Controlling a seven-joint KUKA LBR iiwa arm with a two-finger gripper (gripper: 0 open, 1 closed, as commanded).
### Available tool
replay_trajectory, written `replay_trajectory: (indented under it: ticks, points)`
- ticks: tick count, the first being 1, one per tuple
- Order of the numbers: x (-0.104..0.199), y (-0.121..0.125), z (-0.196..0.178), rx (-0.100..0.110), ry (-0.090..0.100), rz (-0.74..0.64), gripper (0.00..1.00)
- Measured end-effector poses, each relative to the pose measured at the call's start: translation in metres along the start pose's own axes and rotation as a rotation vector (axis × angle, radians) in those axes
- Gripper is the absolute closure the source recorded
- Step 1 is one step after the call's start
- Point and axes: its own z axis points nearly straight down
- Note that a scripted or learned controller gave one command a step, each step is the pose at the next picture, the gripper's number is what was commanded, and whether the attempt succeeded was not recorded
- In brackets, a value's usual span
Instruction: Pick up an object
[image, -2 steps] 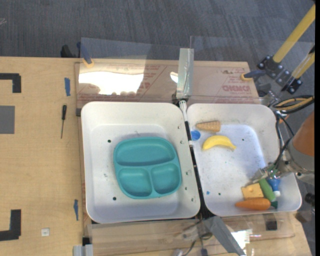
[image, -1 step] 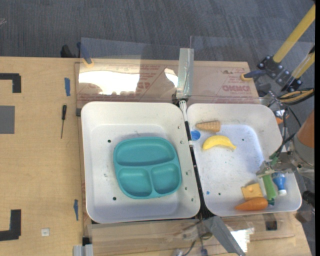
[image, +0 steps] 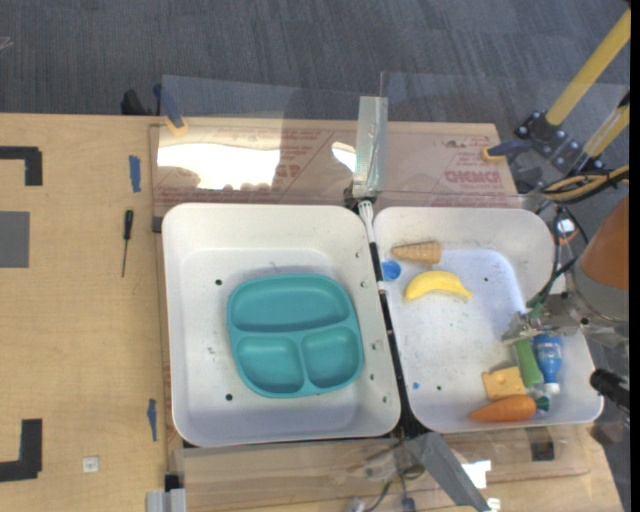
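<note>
Closest to you, at the front edge of the right bin (image: 470, 300), you have an orange carrot (image: 503, 408) lying on its side, with a yellow block (image: 503, 382) that looks like cheese touching it just behind. Right beside those, along the bin's right wall, a green piece (image: 527, 362) and a blue-and-white bottle-like item (image: 547, 358) lie close together, near the front right corner. The gripper (image: 533, 322) sits low over that cluster, just behind the green piece and the bottle; you cannot tell from this view whether it is apart or together, and nothing shows between its tips. The arm (image: 605, 258) comes in over the bin's right rim, its orange band visible at the frame edge. Farther back in the same bin you have 3 more things: a yellow banana (image: 437, 288) near the middle, a tan cone (image: 416, 252) lying on its side behind it, and a small blue round piece (image: 390, 270) against the left wall, just beside the banana. The left bin (image: 200, 300) holds 1 thing, a teal divided plate (image: 294, 334) with 3 compartments, lying flat in the middle of the bin. The 2 bins touch along their shared edge and rest on the wooden desk (image: 70, 330), where a dark screwdriver (image: 127, 240) lies well to the left of them.
</note>
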Motion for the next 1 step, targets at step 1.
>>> replay_trajectory:
  ticks: [1]
  points:
    - [0.0019, -0.0157, 0.0022, -0.002, 0.003, 0.109, 0.00]
